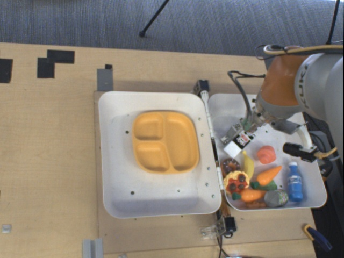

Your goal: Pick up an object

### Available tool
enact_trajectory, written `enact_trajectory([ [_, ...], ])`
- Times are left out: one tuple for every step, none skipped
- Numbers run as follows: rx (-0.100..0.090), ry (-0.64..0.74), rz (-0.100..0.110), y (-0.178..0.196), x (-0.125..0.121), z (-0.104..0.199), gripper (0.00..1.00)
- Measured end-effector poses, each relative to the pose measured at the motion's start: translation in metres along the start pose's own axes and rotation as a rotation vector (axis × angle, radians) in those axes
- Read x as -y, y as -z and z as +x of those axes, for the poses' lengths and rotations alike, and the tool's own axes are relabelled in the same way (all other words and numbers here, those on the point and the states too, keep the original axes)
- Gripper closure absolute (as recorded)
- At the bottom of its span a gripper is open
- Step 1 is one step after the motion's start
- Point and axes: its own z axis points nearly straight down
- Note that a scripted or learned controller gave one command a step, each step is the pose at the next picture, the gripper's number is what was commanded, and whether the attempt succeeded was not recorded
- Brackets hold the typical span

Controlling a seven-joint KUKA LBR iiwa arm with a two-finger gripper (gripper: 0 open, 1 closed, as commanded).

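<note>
Overhead slanted view of a tan bench carrying two shallow white bins side by side. The left bin, at centre frame, holds a yellow-orange divided tray with three compartments, lying flat near the bin's middle. The right bin, in the right half of the frame, holds the loose objects, all gathered in its lower part. A yellow banana lies nearly upright in the frame, just right of a small round multicoloured toy. A pink-red round item sits near the bin's centre, and an orange carrot with a green end lies below it, slanting up to the right. A second orange piece rests along the lower wall, beside a grey stone-like lump. A blue bottle stands or lies at the lower right of this bin; which cannot be told.

The arm enters from the right edge, its orange band above the upper part of the right bin. The gripper points down and to the left, over the bin's left-central area, just above the banana's upper end. Whether it is released or clenched cannot be told at this resolution, and no object is seen between its tips. Black marks lie on the bench at upper left.
</note>
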Motion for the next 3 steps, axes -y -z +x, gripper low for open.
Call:
enact_trajectory([
  [0.000, 0.000, 0.000, 0.0000, 0.0000, 0.0000, 0.00],
  [0.000, 0.000, 0.000, 0.0000, 0.0000, 0.0000, 0.00],
  [0.000, -0.423, 0.000, 0.0001, 0.0067, 0.0047, 0.00],
])
